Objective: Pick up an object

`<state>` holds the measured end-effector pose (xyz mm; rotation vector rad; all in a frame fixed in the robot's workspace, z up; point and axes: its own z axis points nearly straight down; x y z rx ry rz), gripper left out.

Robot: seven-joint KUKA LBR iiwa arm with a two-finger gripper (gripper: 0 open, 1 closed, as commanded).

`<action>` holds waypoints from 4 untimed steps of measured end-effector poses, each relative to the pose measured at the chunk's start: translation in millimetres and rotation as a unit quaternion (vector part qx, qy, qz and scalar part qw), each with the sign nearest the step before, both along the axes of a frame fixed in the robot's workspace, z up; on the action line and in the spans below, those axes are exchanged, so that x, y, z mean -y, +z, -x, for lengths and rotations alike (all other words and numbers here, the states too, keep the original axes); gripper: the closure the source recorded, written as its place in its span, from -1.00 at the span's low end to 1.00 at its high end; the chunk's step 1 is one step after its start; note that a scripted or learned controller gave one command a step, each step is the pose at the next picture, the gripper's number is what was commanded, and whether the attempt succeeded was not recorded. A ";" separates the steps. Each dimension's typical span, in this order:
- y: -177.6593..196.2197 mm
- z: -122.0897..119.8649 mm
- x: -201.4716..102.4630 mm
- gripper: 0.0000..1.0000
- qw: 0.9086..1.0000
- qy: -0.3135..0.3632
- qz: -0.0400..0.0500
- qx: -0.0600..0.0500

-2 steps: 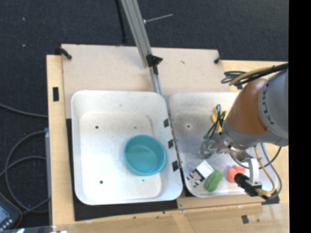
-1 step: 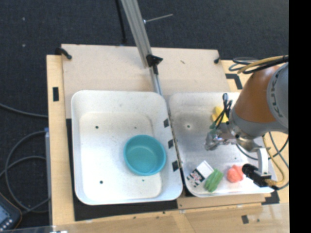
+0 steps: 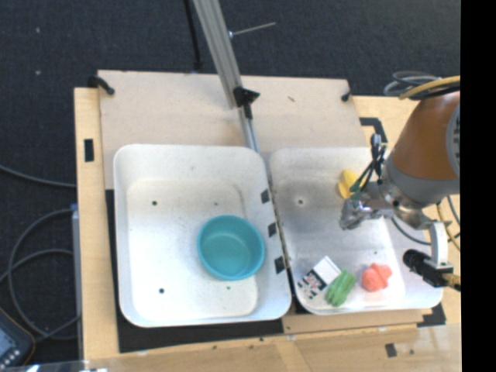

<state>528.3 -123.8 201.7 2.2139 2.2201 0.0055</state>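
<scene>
The only printing anywhere is on the small white card (image 3: 318, 275) in the right bin (image 3: 310, 177), a black-and-white pattern at its lower left end, too small to read. The card lies at a slant, its long axis running from lower left to upper right, with the green object (image 3: 339, 288) touching its right side and slanted the same way, and the rounded orange-red object (image 3: 376, 277) just beside that; all three sit along the bin's near edge. The gripper (image 3: 355, 210) is down in the same bin, well apart from that row and farther back, with a yellow object (image 3: 348, 182) right behind it, partly hidden by cables. From here I cannot tell how the gripper is set or whether it has anything. The arm (image 3: 425, 149), its orange band showing, comes in from the right. Over in the left bin (image 3: 147, 177) a teal bowl (image 3: 230, 246) sits upright, mouth up, toward the near right part.
</scene>
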 end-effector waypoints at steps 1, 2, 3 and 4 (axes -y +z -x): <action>45.5 -7.7 -1.4 1.00 1.000 0.000 0.000 0.000; 53.5 -26.8 -45.2 1.00 1.000 0.002 -0.001 -0.002; 47.8 -55.9 -100.1 1.00 1.000 0.002 -0.001 -0.003; 55.3 -79.1 -146.7 1.00 1.000 0.002 -0.002 -0.002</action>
